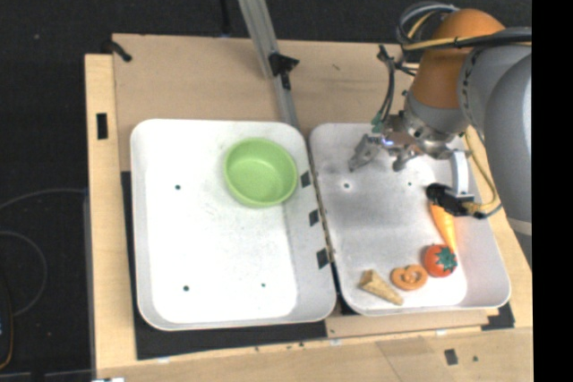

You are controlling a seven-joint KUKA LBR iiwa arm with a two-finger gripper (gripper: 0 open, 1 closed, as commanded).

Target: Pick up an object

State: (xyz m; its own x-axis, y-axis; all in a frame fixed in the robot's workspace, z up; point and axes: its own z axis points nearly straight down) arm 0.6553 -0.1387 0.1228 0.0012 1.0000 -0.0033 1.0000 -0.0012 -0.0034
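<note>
White bins: two shallow plastic trays side by side on a tan bench [179, 85]. The left bin [179, 282] lies well to the left of the gripper; the right bin [376, 219] lies directly beneath it.
Grey arm: the arm [506, 121] enters from the right, with its orange band [443, 72] just above the wrist.
Green bowl: the bowl [260, 173] sits upright in the left bin, well apart from the gripper, to its left and across the divide between the bins.
Gripper: the gripper [383, 153] hangs over the far end of the right bin. Its two fingers are spread apart and nothing sits between them. Whether the tips touch the bin floor cannot be told.
Orange carrot: the carrot [444, 226] lies below and to the right of the gripper, near the right wall of the bin, partly behind a black fitting.
Red tomato: the tomato [440, 260] sits just beyond the tip of the carrot, further from the gripper.
Wedge: a pale yellow wedge [380, 286] rests at the near end of the right bin, well apart from the gripper.
Orange disc: a small round piece [409, 276] lies between the wedge and the tomato.
Progress: no object is grasped or lifted yet. Judged remaining: select an object, descend, close, raise. The carrot is the nearest candidate.
</note>
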